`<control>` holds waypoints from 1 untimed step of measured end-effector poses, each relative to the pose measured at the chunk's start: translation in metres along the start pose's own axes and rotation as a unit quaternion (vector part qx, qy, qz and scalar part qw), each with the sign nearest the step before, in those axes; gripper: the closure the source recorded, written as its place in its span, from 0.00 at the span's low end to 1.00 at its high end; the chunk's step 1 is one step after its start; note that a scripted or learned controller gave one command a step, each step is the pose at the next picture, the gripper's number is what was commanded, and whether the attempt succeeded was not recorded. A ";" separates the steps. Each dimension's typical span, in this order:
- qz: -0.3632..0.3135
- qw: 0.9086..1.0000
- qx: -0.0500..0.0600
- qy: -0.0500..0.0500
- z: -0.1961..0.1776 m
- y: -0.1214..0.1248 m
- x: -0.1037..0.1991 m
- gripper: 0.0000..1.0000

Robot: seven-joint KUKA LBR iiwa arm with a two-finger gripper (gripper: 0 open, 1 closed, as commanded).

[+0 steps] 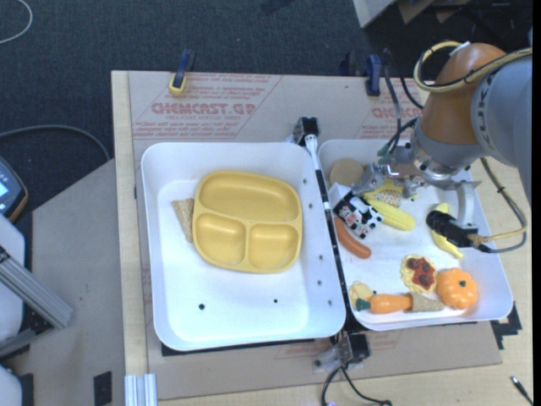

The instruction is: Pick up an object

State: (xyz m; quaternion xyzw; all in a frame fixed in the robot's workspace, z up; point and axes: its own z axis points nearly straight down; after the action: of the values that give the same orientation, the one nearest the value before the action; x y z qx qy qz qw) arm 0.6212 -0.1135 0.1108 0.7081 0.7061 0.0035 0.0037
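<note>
Right bin, near edge point(504, 304): one orange plastic pumpkin point(457, 288), one carrot point(390, 303), one pizza slice point(420, 271). All are toy food, likely light, stiff and slick.
Middle: one red sausage point(352, 237), one black-and-white cow toy point(358, 216), two yellow bananas point(445, 237).
Best hold: probably across the sausage's narrow middle (its rounded ends would slip).
Left bin point(161, 252): one yellow sectioned tray point(247, 221).
Far: gripper point(390, 178) low over the corn cob point(394, 212); whether it is spread or closed cannot be made out.

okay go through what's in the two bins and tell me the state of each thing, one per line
Yellow divided plate: right way up in the left bin, compartments bare.
Cracker: flat, partly under the plate.
Hot dog: lying loose in the right bin.
Pumpkin: upright.
Carrot: on its side.
Gripper: low over the corn.
</note>
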 end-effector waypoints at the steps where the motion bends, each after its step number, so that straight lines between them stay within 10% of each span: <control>1: -0.001 1.000 0.003 -0.001 0.007 -0.001 0.000 0.00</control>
State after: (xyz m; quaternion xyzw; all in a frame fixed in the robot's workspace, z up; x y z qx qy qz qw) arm 0.6202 -0.1134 0.1041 0.7074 0.7068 0.0010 0.0021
